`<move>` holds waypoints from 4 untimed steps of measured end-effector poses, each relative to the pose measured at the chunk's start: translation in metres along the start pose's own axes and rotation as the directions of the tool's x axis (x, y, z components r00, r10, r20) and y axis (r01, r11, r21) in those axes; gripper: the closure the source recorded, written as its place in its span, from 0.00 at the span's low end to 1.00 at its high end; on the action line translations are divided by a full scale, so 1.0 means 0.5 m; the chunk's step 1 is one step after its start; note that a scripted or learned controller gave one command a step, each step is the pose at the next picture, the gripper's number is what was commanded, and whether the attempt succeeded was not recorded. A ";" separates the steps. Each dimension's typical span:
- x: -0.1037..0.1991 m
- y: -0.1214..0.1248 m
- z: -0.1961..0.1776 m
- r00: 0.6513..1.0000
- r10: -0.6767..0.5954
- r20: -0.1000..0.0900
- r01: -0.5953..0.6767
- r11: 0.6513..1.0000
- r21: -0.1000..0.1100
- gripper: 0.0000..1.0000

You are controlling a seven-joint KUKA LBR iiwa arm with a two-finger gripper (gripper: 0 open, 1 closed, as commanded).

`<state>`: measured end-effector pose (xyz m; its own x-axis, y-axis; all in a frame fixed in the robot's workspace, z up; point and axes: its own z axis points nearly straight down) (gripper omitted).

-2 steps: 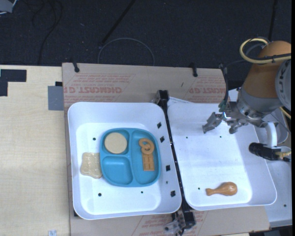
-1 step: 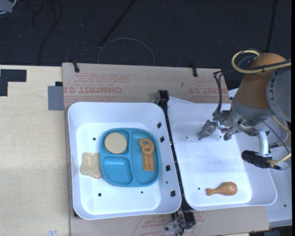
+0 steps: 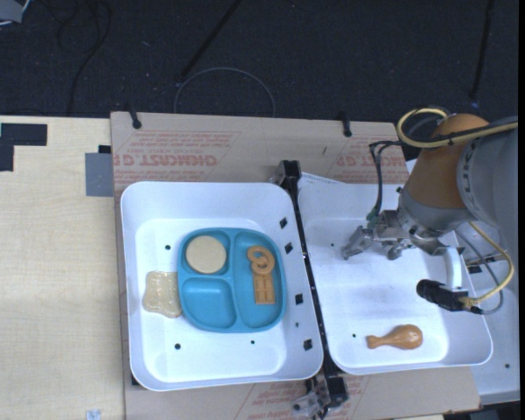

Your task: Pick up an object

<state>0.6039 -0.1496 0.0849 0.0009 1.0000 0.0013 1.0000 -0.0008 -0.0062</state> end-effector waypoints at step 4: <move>-0.010 -0.007 -0.347 1.000 -0.002 0.002 0.002 1.000 -0.010 1.00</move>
<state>0.6014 -0.1548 0.2585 -0.0009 1.0000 -0.0010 1.0000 0.0009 0.0040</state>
